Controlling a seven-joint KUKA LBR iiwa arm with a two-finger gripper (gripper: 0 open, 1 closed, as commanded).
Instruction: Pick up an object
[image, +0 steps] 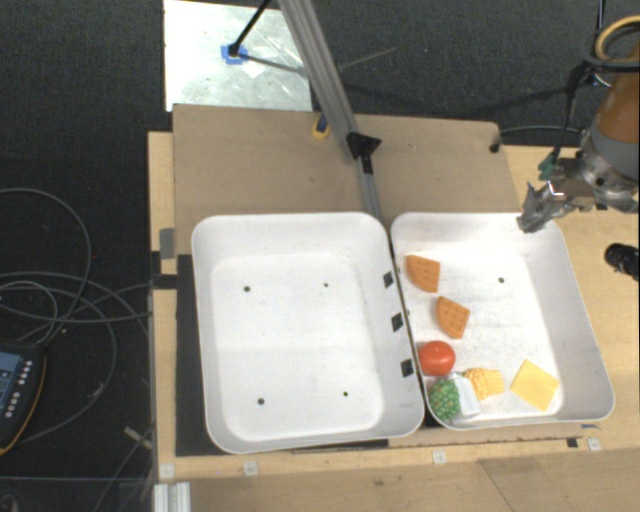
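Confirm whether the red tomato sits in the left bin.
No, the tomato lies in the right bin, by its left wall, just below an orange wedge.

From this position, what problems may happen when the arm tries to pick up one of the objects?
1. The tomato, green item and corn sit crowded together by the right bin's left wall, so the fingers may hit a neighbour or the wall.
2. The yellow block looks flat, so it may slip out.
3. The gripper hangs at the bin's far right rim, away from every item, and could clip the rim going down.
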